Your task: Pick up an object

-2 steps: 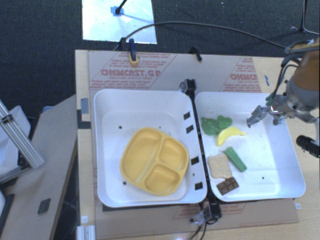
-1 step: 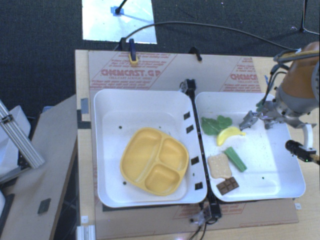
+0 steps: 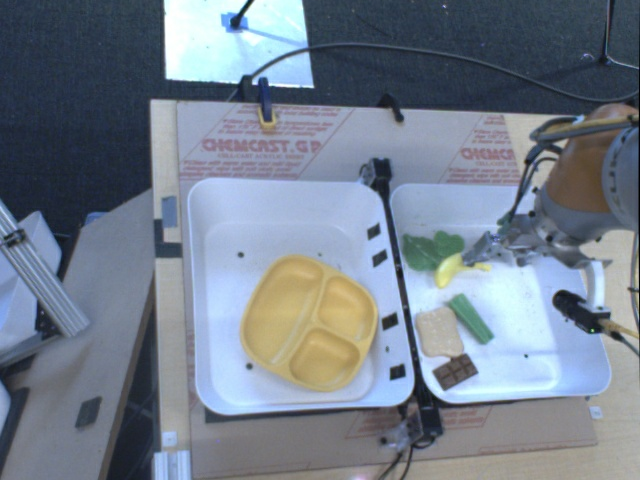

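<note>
Two white bins are seen; the gripper [image 3: 487,247] is positioned beside the yellow piece [image 3: 450,267] in the right bin [image 3: 530,373], its grip state indiscernible.

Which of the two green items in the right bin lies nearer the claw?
The leafy green piece, beside the yellow piece near the claw; the straight green stick lies farther down.

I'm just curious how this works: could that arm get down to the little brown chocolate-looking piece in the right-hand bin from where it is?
Probably yes. The chocolate piece lies flat with nothing on top; only the cracker sits close beside it. The gripper hangs over the same bin.
</note>
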### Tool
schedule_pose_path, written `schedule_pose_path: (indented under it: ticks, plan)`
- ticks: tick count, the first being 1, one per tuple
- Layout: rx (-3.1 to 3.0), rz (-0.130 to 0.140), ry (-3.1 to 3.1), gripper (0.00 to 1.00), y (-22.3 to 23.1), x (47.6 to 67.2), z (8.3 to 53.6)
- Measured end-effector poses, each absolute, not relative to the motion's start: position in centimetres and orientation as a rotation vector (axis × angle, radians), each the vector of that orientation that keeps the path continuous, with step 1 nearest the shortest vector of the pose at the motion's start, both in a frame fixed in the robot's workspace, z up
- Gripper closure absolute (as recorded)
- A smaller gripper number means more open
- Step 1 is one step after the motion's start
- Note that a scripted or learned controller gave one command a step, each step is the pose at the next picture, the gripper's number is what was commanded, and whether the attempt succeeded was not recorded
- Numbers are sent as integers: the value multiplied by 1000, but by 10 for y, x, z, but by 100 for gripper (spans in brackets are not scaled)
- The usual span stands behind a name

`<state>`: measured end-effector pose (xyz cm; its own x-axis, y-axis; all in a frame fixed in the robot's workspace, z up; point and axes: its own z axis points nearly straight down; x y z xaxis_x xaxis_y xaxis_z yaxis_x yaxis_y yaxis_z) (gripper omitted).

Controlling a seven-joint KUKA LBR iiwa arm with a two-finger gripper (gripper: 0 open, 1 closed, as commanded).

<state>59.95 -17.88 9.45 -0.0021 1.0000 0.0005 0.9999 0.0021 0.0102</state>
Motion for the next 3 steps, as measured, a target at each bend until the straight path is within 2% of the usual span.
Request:
schedule_pose_path:
  ticks: [1,2,3]
  plan:
    - [2205,14,2216,100,-180,601,108]
    - [2214,4,2222,100,-182,598,153]
    - [2211,6,2224,100,-174,596,203]
